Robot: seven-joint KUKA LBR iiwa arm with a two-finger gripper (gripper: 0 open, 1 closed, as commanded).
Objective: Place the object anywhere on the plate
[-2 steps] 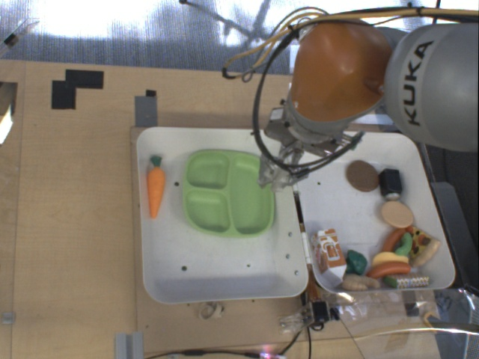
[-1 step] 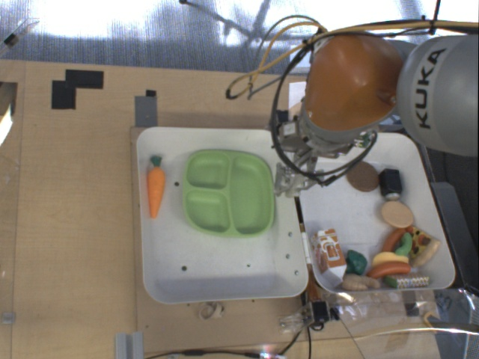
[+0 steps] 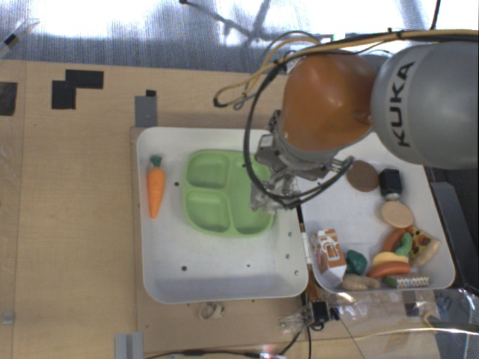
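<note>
Carrot point(image 3: 155, 188) is what I'm looking at first: a toy one, lying in the left bin point(image 3: 224, 283) just beside its left wall, long axis running up and down the view, green leafy top pointing away toward the far wall and the orange tip pointing toward the near side. It is lying flat on the white floor, apart from the green divided plate point(image 3: 217, 200), which is sitting near the middle of that bin with a narrow strip of bare floor between the two. Plenty of open white floor is showing below the plate and the carrot.

Over the plate's right edge the grey arm point(image 3: 419, 103) with its orange band is hanging, and the pincer point(image 3: 268, 194) is sitting low by the plate's right compartment; I cannot tell how its jaws are standing from here.

The right bin point(image 3: 441, 268) is crowding its near corner with toy food: a small carton point(image 3: 328, 251), a hot dog point(image 3: 391, 263), a brown disc point(image 3: 363, 176), a black block point(image 3: 390, 182). Both bins are resting on a pale wooden tabletop point(image 3: 67, 238) with black markers at its far left.
</note>
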